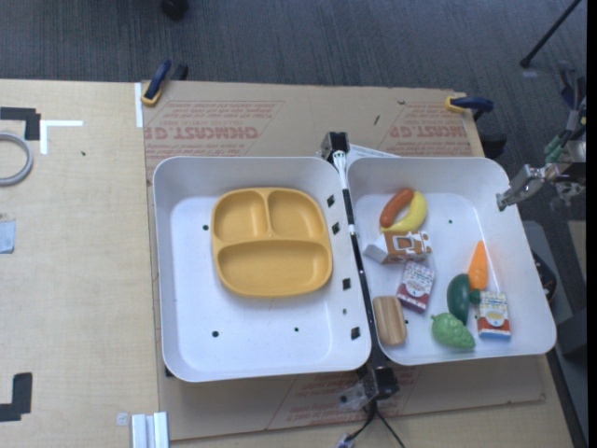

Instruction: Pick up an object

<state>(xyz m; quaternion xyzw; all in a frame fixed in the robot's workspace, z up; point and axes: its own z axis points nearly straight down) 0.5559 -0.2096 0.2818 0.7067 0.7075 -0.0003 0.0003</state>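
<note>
Landmark: the right bin (522, 345), white and shallow; every place below is given against it.
Gripper (519, 189): at the bin's upper right rim, out at the edge and above no object; too small and blurred to tell whether it is open or closed.
Candidates: toy food and small cartons, loosely scattered inside the bin, none held.
Carrot (478, 264): near the bin's right wall, lying lengthways along it, its lower end just beside a small carton (493, 314).
Carrot, handling: probably hollow plastic, light, stiff and a little slick (a judgement from its gloss); take it across the thicker middle, since the taper would likely squeeze out of the fingers.
Banana (413, 213): in the bin's upper middle, touching a red sausage (395, 203); curved and smooth, harder to take alone.
Wood block (388, 320): at the bin's lower left, close to the wall; stiff, flat sided, likely the firmest hold, though the wall crowds one side.
Green pieces (454, 314): lower right of the bin's centre, rounded and probably slippery.
Best pick: the carrot, nearest the gripper.
</note>
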